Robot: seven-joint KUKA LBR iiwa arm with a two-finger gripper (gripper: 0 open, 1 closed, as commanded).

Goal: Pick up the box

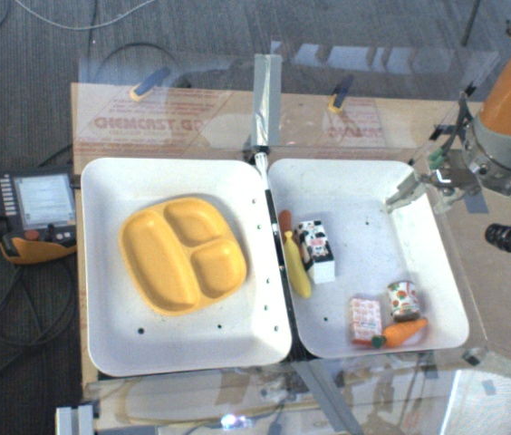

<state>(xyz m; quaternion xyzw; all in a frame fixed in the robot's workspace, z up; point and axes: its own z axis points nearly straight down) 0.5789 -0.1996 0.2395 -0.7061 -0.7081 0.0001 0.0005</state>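
Note:
The box (315, 251) is a small carton with a black-and-white cow pattern. It lies in the right bin (437, 270), close to that bin's left wall. My gripper (419, 201) hovers over the bin's upper right corner, well to the right of the box and farther back. Its fingers (401, 195) are spread open with nothing between them. The grey wrist with its orange band (509, 93) reaches in from the right edge.
A yellow banana-like toy (297, 268) and a red piece (284, 220) lie right beside the box on its left. A pink packet (364, 317), a small can (402, 299) and a carrot (402, 332) sit at the front right. The left bin (101, 333) holds a yellow divided tray (183, 254).

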